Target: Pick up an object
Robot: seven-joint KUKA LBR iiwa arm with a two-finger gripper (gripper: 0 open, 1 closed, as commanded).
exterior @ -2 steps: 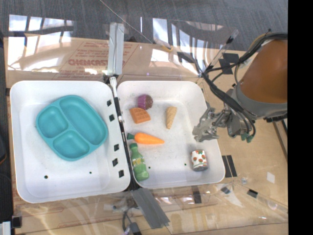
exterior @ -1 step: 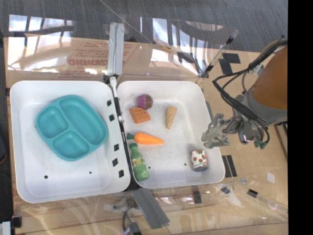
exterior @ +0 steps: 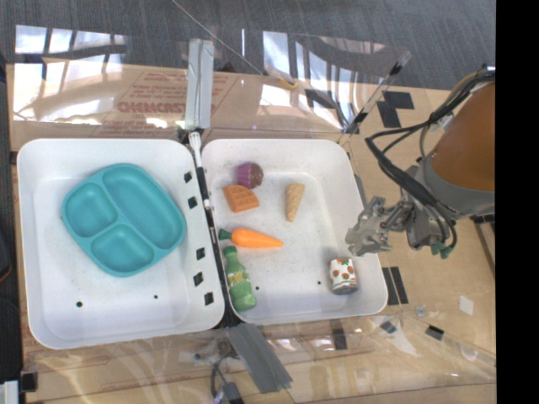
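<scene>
Red lettering runs across the clear plastic sheet (exterior: 160, 99) lying behind the two white bins, its largest word seemingly beginning "CHEM", though glare and the slant of the view leave the rest, and the smaller lines around it, unreadable. The small can (exterior: 342, 275) standing in the right bin's (exterior: 358, 183) near right corner wears a printed red-and-green pattern on white; no words on it can be made out. Nothing else in view carries legible writing.

Teal divided plate (exterior: 124, 218) in left bin (exterior: 34, 251)
</scene>
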